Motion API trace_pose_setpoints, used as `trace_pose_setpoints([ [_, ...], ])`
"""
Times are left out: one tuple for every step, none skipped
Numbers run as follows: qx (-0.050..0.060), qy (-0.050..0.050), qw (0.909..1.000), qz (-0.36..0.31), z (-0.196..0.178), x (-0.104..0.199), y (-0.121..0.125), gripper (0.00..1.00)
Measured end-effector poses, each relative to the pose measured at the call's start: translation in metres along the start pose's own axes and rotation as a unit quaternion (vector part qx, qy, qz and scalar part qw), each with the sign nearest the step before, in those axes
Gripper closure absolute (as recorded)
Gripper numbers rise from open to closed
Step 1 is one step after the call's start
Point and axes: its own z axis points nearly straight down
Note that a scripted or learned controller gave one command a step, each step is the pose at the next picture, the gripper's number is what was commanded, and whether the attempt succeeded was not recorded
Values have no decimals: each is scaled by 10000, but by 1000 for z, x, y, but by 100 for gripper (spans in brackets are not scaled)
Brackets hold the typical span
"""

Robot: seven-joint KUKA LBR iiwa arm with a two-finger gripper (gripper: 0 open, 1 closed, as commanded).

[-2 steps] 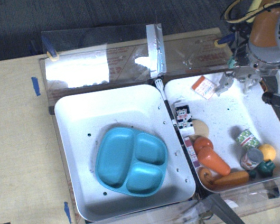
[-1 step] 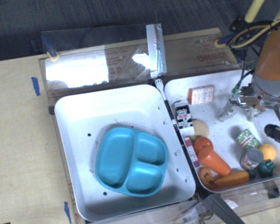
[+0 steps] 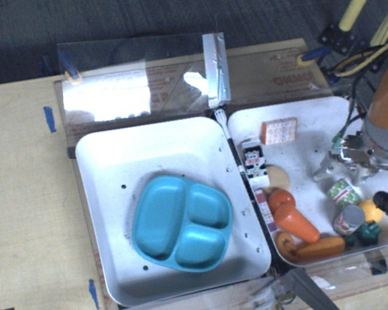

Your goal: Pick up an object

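Along the near edge of the right bin [image 3: 298, 111], an orange carrot toy [image 3: 318, 247] is laid beside a green piece [image 3: 369, 232]. A blue divided plate [image 3: 183, 222] is set in the left bin [image 3: 98, 160]. Farther back, a small pink box [image 3: 279, 131] is seen. The gripper [image 3: 349, 159] is held over the right bin's right side; its state cannot be told.

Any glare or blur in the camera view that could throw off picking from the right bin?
Camera view: strong glare on the clear panel behind the left bin; the right bin is evenly lit with soft shadows. The image is slightly soft, so the small items near the gripper blur together, while the blue tray and the orange carrot toy read clearly.
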Motion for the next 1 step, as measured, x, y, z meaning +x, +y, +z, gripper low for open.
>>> trace_pose_setpoints([
  [-12, 12, 9995, 310, 0, 0, -2, 0],
])
